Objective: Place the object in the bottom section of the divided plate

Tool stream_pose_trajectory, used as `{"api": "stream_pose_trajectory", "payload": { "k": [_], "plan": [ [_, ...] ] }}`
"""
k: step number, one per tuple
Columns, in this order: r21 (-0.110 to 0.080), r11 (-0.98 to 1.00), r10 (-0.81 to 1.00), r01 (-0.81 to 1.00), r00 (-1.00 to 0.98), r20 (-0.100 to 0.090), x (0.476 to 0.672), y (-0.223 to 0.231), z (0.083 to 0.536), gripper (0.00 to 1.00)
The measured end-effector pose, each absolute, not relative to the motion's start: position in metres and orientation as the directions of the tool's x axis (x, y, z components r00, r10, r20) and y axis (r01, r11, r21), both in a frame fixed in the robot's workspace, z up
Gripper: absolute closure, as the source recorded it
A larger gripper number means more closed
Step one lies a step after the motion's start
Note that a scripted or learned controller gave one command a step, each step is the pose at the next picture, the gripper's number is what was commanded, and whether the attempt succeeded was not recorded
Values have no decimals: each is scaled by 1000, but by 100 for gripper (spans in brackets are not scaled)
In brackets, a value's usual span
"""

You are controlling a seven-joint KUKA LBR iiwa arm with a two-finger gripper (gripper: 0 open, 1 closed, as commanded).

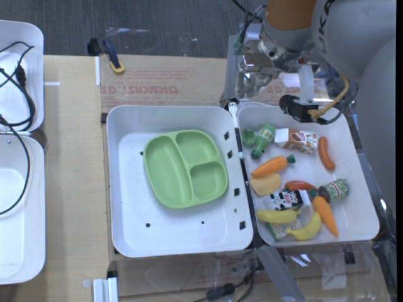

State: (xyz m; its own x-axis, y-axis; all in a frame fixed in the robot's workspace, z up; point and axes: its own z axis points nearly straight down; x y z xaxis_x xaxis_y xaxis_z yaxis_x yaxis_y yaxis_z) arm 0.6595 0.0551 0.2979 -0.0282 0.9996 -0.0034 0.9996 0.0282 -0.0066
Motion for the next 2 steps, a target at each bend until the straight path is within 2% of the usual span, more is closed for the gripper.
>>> {"api": "stream_pose_trajectory", "payload": {
  "k": [1, 2],
  "plan": [
    [-4, -255, 967, 967, 255, -5, 660, 21, 439, 100],
    [-7, -427, 904, 904, 427, -8, 644, 90, 353, 100]
  ]
}}
